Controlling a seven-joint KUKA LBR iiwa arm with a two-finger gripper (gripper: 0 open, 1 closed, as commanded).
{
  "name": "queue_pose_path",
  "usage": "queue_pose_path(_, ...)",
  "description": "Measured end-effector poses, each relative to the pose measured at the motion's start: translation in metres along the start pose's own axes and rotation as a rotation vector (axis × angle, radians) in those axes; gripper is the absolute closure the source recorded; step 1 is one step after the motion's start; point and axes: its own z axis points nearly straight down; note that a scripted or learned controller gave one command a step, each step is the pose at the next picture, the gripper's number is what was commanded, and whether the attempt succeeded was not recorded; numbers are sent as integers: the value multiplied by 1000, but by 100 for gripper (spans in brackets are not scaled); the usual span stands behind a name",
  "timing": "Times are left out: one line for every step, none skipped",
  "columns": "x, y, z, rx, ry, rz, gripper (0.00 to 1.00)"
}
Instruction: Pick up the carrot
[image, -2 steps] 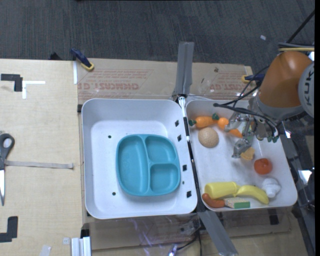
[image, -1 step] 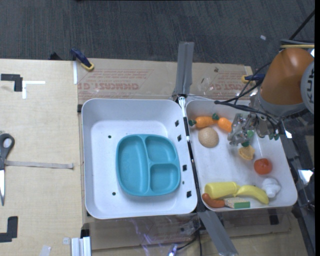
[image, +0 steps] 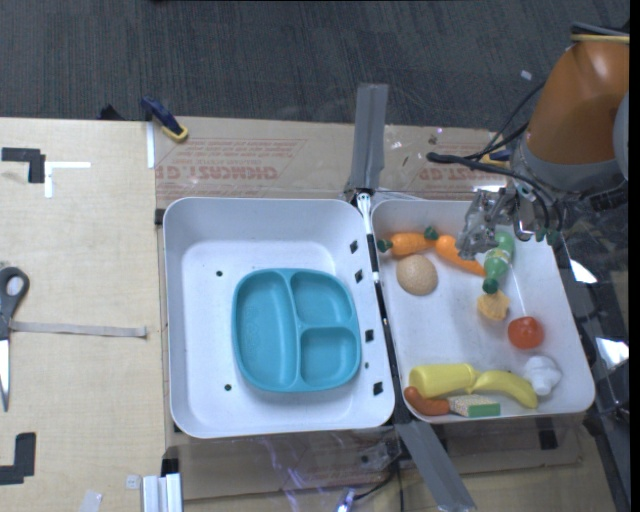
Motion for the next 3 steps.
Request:
queue_pose_path(33,-5,102,0,2,-159,100)
queue_pose_path(33,-5,102,0,2,-160,0)
queue_pose_path(31,-4,91,2,-4,-160,100)
